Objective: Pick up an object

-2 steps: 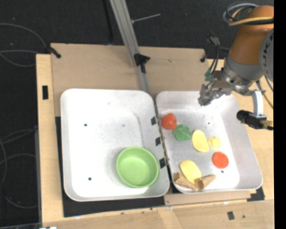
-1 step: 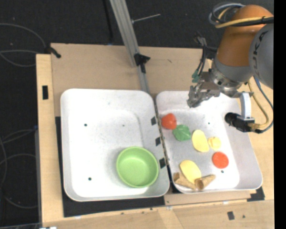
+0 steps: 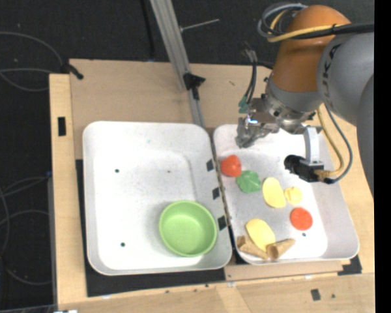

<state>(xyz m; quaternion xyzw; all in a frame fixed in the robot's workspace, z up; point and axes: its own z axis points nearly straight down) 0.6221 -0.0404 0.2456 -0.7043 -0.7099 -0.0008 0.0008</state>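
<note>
Claw [image 3: 249, 135] of the grey-and-orange arm hangs over the far left corner of the right shallow white bin [image 3: 335, 243], finger spacing impossible to tell. Just nearer the camera lies a small red-orange ball [image 3: 231, 166], close beside the bin's left wall; a green leafy toy [image 3: 249, 182] touches it. Open floor fills the left white bin [image 3: 107, 175] around a green bowl [image 3: 188, 228].

Bowl [image 3: 188, 227] sat in the left bin [image 3: 117, 149], near its front right corner; the food bits were all in the right bin [image 3: 335, 230] beside that bowl.
</note>
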